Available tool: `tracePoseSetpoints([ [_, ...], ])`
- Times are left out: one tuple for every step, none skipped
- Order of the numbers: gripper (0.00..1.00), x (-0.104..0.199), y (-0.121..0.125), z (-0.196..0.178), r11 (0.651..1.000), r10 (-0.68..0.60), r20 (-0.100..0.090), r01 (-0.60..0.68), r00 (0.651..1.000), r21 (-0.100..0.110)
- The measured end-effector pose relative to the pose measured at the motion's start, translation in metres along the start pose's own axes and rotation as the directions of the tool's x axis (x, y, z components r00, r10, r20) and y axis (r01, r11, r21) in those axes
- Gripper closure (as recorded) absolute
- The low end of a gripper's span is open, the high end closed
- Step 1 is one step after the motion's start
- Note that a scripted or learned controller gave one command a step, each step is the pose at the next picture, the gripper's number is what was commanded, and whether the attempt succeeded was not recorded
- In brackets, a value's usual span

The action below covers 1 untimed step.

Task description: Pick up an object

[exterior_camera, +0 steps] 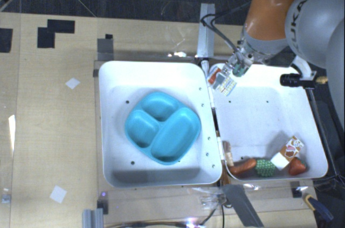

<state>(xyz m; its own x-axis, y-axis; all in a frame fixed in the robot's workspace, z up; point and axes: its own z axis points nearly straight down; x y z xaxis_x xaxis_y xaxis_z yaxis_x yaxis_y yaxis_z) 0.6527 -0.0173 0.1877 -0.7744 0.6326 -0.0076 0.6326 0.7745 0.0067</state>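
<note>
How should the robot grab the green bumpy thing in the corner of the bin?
Probably from straight above, pinching the green bumpy thing across its short width, front to back. A red-brown sausage-shaped item lies against its left end and a white block against its right, so fingers would hardly fit there. The bin wall runs close in front, so it's tight.

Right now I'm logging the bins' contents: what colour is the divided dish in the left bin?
Light blue, all over; the camera view shows the divided dish plainly.

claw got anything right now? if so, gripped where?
Yes, it appears so: a small orange-and-white packet hangs at the claw over the bins' shared edge, gripped by its upper right end. The contact itself is too small to confirm.
</note>
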Motion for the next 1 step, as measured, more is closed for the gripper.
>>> tracePoseSetpoints([
  [1.0,0.0176,0.0366,0.0015,0.847,0.531,-0.001,-0.531,0.847,0.004],
])
